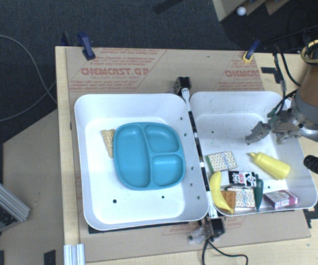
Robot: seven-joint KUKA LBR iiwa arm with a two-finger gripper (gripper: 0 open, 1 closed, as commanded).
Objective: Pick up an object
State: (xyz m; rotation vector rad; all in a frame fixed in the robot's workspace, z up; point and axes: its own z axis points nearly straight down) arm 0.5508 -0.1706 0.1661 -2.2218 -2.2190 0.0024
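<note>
My gripper (263,127) hangs over the upper right part of the right bin (231,106), open, with nothing between its fingers. Just below it lies a yellow squeeze bottle (269,165). Toward the bin's front lie a patterned packet (222,160), a banana (219,192), a black-and-white carton (243,178), a brown box (243,198), a green item (258,191) and a pink-and-white box (281,199). The gripper touches none of them.
The left bin (93,115) holds a blue divided plate (148,154) with a tan cracker-like slice (108,140) at its left edge. A clamp (183,85) sits where the two bins meet at the back. Cables run behind the arm at the right.
</note>
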